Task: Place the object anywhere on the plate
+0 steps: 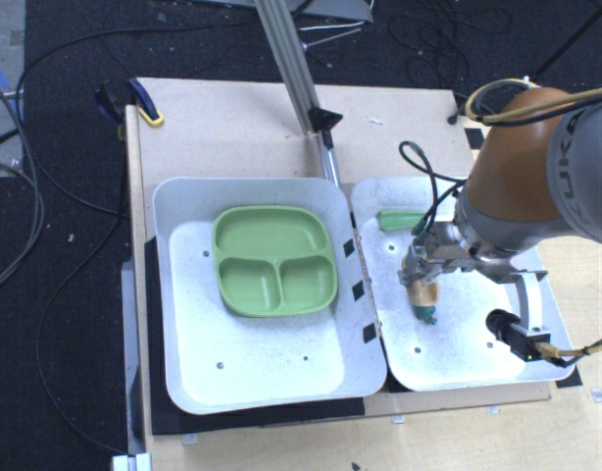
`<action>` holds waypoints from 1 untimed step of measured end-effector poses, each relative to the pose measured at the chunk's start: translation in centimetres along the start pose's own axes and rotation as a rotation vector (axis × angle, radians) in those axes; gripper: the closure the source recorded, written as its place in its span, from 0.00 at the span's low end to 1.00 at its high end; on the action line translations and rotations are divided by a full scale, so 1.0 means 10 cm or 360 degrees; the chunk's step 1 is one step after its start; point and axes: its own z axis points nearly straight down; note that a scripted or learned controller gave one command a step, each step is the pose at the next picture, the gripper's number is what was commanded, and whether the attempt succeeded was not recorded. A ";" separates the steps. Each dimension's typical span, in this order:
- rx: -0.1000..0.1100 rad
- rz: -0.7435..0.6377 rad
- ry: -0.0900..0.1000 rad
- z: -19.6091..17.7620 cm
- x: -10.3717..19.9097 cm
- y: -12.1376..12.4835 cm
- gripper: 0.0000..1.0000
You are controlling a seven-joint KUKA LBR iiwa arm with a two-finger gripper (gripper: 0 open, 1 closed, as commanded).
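A green plate [275, 260] with three compartments lies in the left bin [252, 361], toward its back. My gripper [420, 285] hangs over the right bin [458, 361], near its left side. A small tan object with a teal end [425, 300] sits right under the fingertips; whether it is held or resting on the bin floor is unclear. A flat green piece [401, 221] lies at the back of the right bin, partly behind the wrist.
The grey arm with its orange band [522, 165] covers the right bin's back right. A black part on a white bracket [512, 330] juts out by the right bin's front right. A slanted metal pole [291, 57] rises behind the bins. Cables trail around the bench.
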 end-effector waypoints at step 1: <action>0.0004 0.0001 -0.0001 0.07 0.50 0.03 1.00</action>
